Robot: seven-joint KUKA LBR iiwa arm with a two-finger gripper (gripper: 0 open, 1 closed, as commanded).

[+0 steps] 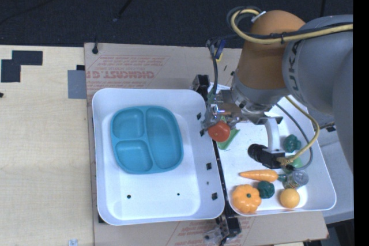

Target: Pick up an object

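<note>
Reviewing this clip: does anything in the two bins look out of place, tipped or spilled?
Nothing looks spilled or damaged. The blue divided plate lies flat in the left bin. One oddity: a red, tomato-like object sits under the gripper right at the divide between bins, apart from the carrot, pumpkin and other toy food.

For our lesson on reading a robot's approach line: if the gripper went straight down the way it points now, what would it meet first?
Probably the red tomato-like toy right at the gripper, above the right bin's left edge; depth is hard to judge.
</note>
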